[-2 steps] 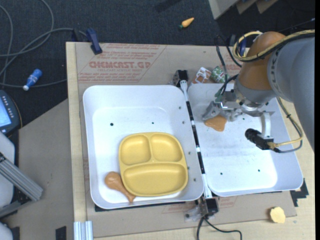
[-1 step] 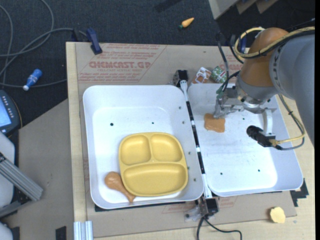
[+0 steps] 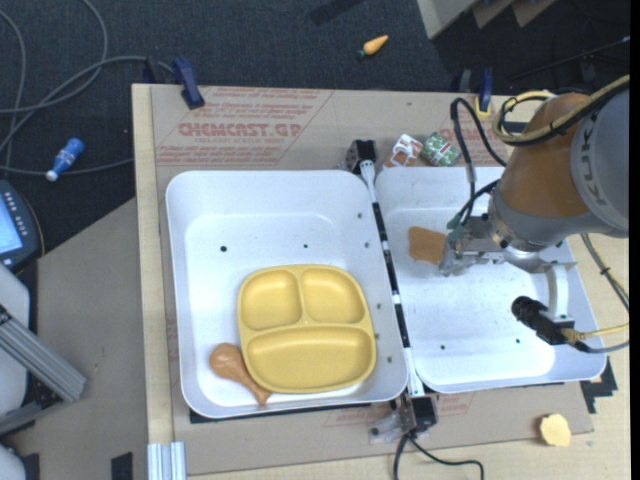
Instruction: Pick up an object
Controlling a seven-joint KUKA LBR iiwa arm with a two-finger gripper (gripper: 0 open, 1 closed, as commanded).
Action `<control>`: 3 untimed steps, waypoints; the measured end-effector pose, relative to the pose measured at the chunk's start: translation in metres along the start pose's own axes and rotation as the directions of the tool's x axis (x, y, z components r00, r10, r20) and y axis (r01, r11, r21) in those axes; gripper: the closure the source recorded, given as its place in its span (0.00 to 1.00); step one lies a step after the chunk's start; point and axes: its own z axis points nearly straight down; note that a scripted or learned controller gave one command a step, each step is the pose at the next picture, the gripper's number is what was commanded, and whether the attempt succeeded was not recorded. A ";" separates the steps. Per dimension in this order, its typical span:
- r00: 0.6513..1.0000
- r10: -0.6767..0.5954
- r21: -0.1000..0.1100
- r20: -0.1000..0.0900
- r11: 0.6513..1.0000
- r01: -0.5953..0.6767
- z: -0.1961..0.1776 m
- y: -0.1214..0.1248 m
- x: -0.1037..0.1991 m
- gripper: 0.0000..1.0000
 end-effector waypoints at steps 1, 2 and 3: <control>1.000 -0.001 -0.004 0.001 1.000 0.001 0.001 0.003 0.000 0.00; 1.000 -0.004 -0.009 0.003 1.000 0.004 0.034 0.055 0.000 0.00; 1.000 -0.003 -0.008 0.002 1.000 0.003 0.037 0.062 -0.003 0.00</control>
